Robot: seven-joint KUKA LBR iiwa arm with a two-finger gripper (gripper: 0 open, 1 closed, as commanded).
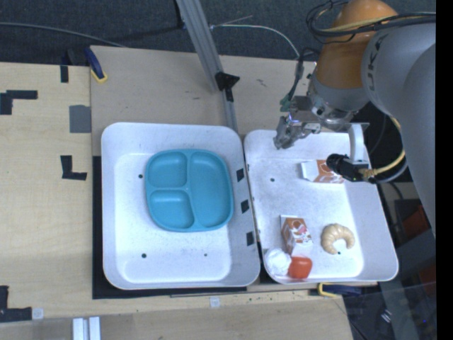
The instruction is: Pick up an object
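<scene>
The gripper (285, 137) hangs over the far left corner of the right bin (368, 222), its small metal fingers blurred against the white floor, so it cannot be told whether they are spread or closed; nothing can be seen between them. The arm (368, 55) behind it runs out of frame to the right and covers the bench on that side. Just right of the gripper and a little nearer the camera, a white-and-orange packet (320, 171) lies flat, its right end hidden by a black fitting on the wrist. Well below the gripper, toward the near wall, a small printed carton (296, 233) stands beside a croissant (337, 237). Packed into the near left corner, a white item (278, 262) and a red one (300, 268) touch; their shapes are hard to make out. The bin floor directly under the gripper is bare. Left of the gripper, across the two meeting rims, the left bin (120, 211) holds a blue divided plate (189, 190).
</scene>
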